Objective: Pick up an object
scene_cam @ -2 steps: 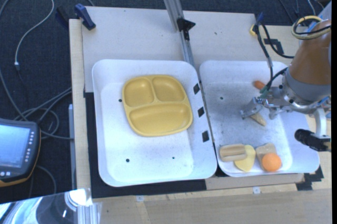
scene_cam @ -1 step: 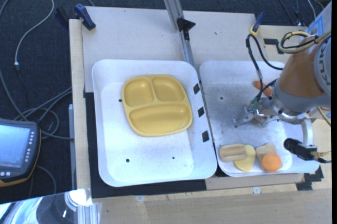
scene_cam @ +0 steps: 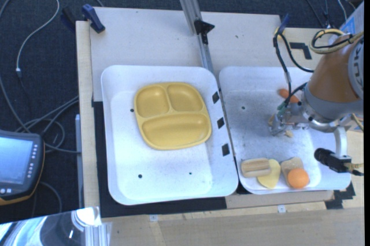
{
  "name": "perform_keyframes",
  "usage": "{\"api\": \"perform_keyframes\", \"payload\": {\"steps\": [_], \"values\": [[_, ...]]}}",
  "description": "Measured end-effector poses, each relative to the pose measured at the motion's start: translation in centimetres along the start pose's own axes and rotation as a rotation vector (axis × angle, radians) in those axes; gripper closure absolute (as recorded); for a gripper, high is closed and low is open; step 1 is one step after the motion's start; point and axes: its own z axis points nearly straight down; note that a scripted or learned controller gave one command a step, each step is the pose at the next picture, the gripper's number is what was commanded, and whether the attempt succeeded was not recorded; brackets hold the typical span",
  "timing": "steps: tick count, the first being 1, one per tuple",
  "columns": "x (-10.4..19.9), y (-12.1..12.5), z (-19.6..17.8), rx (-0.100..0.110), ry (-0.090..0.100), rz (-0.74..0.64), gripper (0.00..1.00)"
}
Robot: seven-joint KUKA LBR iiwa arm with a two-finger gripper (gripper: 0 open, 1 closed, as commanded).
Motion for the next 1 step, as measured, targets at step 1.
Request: {"api": "perform_keyframes", "payload": {"steps": [1], "values": [[0.25, 0.19, -4.35, -0.005, -0.003, -0.001, 1.00]]}}
